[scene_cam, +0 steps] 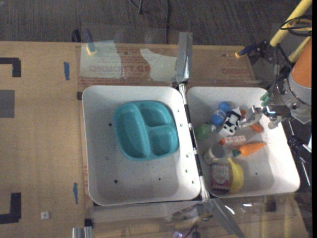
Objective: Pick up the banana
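The gripper (261,114) of the grey arm hangs over the upper right part of the right bin (285,175), its pale metal fingers pointing left; at this slant the view is too blurred to tell how far apart they stand, and nothing can be seen between them. Their tips lie just above a small orange piece (256,128) and close to the right of a black-and-white cow toy (231,122), though contact with either cannot be made out. Left of the cow sit a blue toy (220,113) and a green ball (202,131), the latter against the bin's left wall. Below the fingers, a red-and-white tube (235,140) and a carrot (249,149) lie across the middle of the bin. The banana (237,175), yellow and curved, rests in the lower part of the same bin, touching the right side of a dark red packet (220,177), well apart from the gripper. The arm's orange band (303,66) shows at the right edge. In the left bin (99,143), a teal divided plate (146,129) lies flat near the centre.
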Robot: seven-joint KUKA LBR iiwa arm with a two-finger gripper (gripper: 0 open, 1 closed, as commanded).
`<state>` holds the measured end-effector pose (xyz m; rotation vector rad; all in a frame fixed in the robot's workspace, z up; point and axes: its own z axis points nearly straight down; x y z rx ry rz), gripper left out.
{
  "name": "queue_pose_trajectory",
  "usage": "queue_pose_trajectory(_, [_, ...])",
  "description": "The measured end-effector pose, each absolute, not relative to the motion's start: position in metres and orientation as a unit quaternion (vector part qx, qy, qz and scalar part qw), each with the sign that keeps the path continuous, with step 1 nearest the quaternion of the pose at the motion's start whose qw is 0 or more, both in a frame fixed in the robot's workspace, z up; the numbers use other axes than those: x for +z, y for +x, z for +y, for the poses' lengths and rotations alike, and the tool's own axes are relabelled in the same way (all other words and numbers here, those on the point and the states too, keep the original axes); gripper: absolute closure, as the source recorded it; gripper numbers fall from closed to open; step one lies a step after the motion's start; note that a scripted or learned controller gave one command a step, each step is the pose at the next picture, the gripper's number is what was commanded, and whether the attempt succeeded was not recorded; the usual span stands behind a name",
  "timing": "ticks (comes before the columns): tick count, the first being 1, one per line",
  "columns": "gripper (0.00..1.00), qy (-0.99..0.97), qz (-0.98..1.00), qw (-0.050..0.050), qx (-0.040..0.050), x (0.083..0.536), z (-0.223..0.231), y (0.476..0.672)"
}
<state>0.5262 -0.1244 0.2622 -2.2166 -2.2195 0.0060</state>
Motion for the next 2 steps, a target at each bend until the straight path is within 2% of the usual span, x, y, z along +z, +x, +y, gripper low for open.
queue_pose_trajectory(1, [0.00, -0.694, -0.720, 0.002, 0.0014, 0.146, -0.126, 0.487])
queue_pose_trajectory(2, [0.00, -0.494, -0.870, -0.005, -0.0041, 0.090, -0.105, 0.485])
